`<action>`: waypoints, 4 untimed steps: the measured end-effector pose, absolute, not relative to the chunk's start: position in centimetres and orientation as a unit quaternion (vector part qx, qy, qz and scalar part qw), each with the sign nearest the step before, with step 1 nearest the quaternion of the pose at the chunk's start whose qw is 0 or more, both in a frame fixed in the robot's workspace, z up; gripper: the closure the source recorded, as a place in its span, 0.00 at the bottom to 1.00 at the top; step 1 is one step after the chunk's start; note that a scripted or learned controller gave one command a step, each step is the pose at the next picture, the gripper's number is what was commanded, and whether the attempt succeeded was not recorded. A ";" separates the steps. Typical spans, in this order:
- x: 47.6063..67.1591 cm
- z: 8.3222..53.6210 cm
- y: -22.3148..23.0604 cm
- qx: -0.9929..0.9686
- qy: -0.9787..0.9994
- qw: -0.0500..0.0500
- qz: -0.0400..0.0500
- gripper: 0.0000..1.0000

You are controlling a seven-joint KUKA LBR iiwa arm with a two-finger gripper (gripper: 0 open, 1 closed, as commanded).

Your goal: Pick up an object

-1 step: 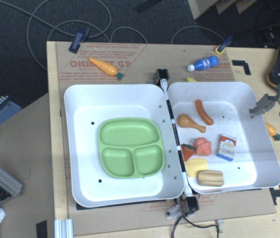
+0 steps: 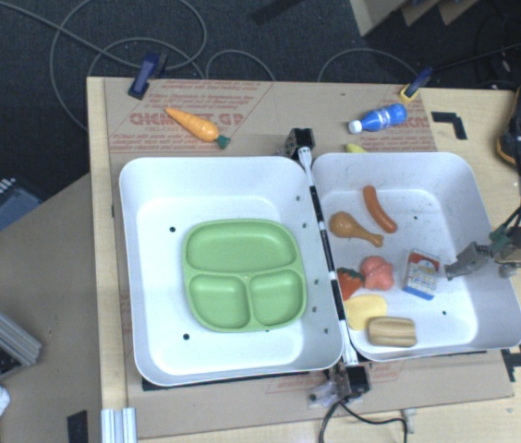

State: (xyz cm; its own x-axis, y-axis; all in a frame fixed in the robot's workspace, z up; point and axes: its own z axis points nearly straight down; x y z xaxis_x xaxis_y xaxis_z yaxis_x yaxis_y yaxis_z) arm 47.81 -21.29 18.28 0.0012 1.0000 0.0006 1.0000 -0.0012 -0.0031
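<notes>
The pincer (image 2: 468, 259), whose opening cannot be told, is seen beside the small carton (image 2: 421, 275). It should be centred over the carton before being lowered.

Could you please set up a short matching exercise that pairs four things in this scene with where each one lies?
Things:
1. green tray
2. toy carrot
3. sausage
4. bread roll

Places:
A. near corner of the right bin
B. middle of the left bin
C. on the cardboard beyond the left bin
D. far part of the right bin

Pairs: 1-B, 2-C, 3-D, 4-A
</notes>
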 end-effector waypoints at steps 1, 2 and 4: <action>56.2 12.1 -18.4 -0.706 -0.708 0.000 0.000 0.00; 54.3 9.5 -15.3 -0.707 -0.707 -0.002 0.000 0.00; 64.0 9.6 -10.7 -0.707 -0.707 -0.002 0.001 1.00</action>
State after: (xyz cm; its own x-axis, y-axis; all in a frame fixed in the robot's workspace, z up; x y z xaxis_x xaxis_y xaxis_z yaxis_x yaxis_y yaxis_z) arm 64.00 -10.66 9.63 -0.0002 1.0000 -0.0042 1.0000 0.0002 0.0027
